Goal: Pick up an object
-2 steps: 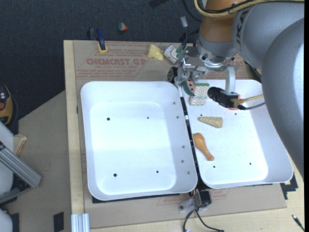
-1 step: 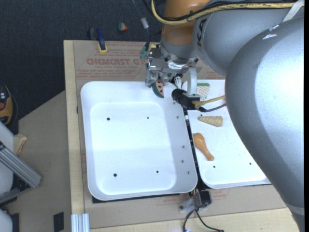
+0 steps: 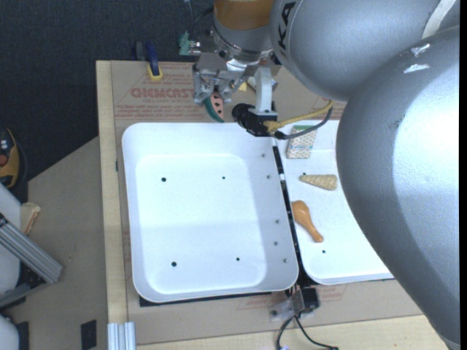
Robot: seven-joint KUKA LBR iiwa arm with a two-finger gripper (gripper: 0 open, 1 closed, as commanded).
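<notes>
Above the left bin's (image 3: 146, 195) far rim, the hand (image 3: 219, 93) is hovering, its grip impossible to tell. 3 objects are lying in the right bin (image 3: 343, 268), including an orange drumstick-shaped toy (image 3: 306, 221); next comes reaching right and descending.

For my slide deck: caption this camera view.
Grey arm's gripper poised beyond two white bins; orange chicken-leg toy awaits.

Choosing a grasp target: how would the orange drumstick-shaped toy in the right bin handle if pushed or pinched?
The orange drumstick toy looks smooth and rounded, so it may roll or slip. Its thin end would probably pivot when pushed. It looks light.
</notes>
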